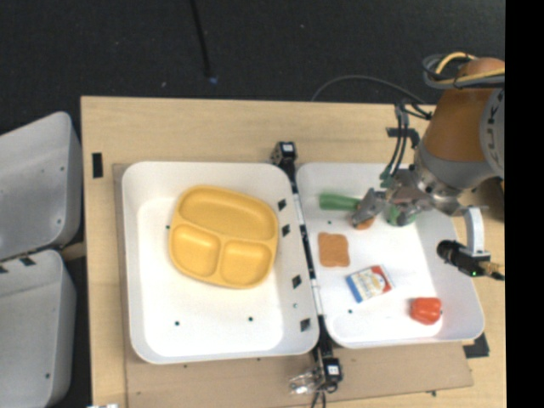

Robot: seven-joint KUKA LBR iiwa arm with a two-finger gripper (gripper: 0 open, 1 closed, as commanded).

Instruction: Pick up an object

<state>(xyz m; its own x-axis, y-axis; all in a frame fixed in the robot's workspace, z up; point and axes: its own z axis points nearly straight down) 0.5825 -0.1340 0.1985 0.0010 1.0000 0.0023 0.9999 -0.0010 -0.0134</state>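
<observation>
Camera view shows the tool (384, 208) low in the far part of the right bin (450, 313), its fingers spread wide around nothing, over the right end of a green object (340, 201). I judge this the approach step; next it must centre, descend and close. A yellow plate (224, 236) fills the left bin (149, 313) on the wooden tabletop (212, 126); dark floor lies beyond.

My bench (195, 126) is light brown wood. Under it the floor (127, 32) is dark, almost black, like carpet. A thin black cable (201, 32) lies on it. Two grey-white chairs (34, 194) sit close beside the bench.
</observation>
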